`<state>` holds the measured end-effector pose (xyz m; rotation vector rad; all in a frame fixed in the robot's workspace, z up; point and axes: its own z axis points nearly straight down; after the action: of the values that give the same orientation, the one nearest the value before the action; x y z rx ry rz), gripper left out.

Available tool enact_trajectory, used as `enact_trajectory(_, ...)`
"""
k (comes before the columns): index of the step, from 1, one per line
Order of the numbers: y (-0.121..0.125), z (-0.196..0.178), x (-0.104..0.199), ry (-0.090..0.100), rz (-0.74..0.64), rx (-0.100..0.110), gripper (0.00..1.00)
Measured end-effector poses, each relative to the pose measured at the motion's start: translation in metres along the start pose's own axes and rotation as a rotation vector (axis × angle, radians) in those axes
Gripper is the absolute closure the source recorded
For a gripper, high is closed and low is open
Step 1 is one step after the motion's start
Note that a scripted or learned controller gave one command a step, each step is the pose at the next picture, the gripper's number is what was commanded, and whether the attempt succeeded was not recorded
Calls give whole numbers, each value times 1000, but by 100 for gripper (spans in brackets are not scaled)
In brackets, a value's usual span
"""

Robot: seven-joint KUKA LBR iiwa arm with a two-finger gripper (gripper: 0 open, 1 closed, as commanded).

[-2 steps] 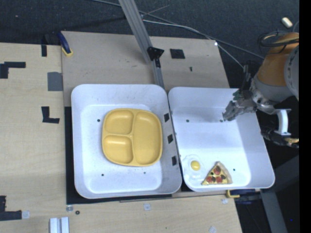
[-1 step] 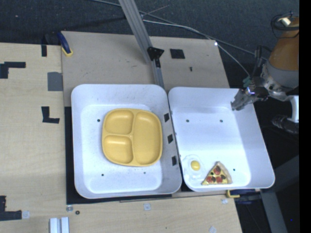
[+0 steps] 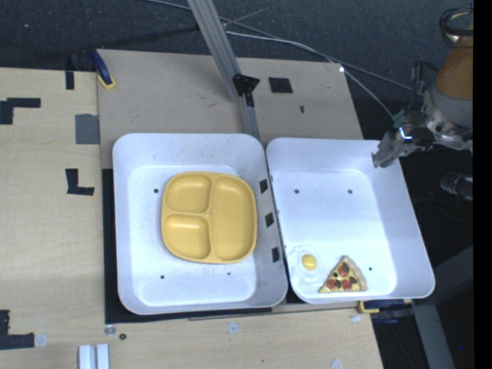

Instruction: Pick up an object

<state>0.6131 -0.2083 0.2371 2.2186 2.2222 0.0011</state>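
A toy pizza slice [image 3: 344, 276] with red dots lies in the near part of the right bin [image 3: 400, 206]. Just left of it lies a toy fried egg [image 3: 307, 263], white with a yellow yolk. A yellow divided plate [image 3: 209, 217] sits in the middle of the left bin [image 3: 138, 206]. My gripper [image 3: 387, 151] hovers at the far right corner of the right bin, well away from the pizza and egg, with nothing seen in it.
A slanted metal pole [image 3: 223, 52] runs from the top down to the gap between the bins. Thin cables cross the bench behind the bins. Black tape marks dot the wooden bench [image 3: 46, 206] on the left.
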Motion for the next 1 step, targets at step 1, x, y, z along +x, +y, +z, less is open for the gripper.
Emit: enact_trajectory(1, -8, 12, 54, 2, -4, 4, 100)
